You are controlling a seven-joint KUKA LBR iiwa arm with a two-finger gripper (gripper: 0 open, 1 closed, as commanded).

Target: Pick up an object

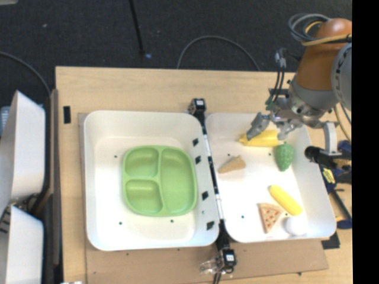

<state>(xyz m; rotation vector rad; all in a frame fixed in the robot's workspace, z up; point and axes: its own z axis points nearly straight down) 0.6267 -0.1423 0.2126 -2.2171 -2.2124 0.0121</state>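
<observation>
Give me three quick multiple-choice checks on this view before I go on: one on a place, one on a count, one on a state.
1. Where is the green divided plate?
A. In the left bin
B. In the right bin
C. On the bare bench

2. How many compartments does the plate have?
A. Two
B. Three
C. Five

3. Where is the claw right now?
A. Over the left bin
B. Outside both bins
C. Low at the yellow object at the right bin's far edge

Answers:
1. A, the plate lies flat in the middle of the left bin.
2. B, two sections sit on top and one below left.
3. C, it sits right over that yellow piece, near the green object.
</observation>
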